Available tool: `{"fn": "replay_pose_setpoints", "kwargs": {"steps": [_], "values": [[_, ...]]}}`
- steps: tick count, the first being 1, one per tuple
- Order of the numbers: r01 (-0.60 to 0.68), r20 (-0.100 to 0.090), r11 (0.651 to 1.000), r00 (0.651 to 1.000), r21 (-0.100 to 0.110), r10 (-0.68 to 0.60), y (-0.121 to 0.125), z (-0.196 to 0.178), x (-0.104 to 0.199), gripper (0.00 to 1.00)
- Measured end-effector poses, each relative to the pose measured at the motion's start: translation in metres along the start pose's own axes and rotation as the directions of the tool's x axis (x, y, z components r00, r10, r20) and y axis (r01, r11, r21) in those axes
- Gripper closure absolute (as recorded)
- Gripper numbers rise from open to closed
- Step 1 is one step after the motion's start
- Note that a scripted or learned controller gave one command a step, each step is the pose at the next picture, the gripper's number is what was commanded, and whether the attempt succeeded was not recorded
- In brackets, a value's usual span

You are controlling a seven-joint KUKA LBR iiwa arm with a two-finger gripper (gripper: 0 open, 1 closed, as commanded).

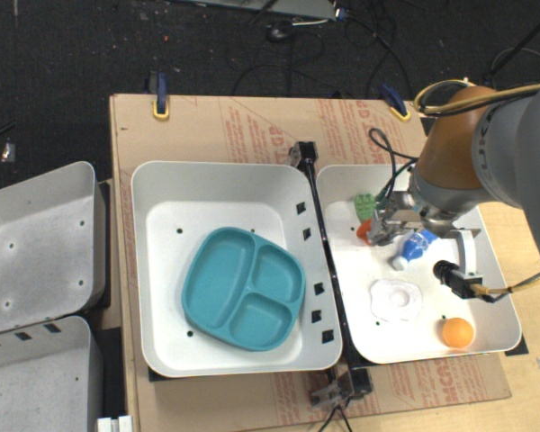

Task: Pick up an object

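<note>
My gripper hangs low over the back of the right bin, with the grey arm and its orange band coming in from the right. A small red object lies just at the gripper's left side, partly hidden by it. A green block sits right behind the red one. A blue and white object lies just right of the gripper, under the wrist. Nothing shows as held.
A white round lid lies in the middle of the right bin, and an orange ball rests near its front right corner. The left bin holds a teal divided plate. A black divider runs between the bins.
</note>
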State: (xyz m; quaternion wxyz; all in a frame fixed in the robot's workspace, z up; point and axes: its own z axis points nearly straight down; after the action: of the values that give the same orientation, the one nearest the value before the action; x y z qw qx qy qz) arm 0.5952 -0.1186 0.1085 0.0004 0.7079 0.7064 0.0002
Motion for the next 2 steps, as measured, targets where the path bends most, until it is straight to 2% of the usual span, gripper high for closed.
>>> {"fn": "replay_pose_setpoints", "kwargs": {"steps": [1, 2], "values": [[0.0, 0.001, 1.0, 1.0, -0.004, 0.0, -0.002, -0.043, -0.002, 1.0], [0.005, 0.002, 1.0, 1.0, -0.006, -0.005, 0.01, -0.098, -0.003, 1.0]]}}
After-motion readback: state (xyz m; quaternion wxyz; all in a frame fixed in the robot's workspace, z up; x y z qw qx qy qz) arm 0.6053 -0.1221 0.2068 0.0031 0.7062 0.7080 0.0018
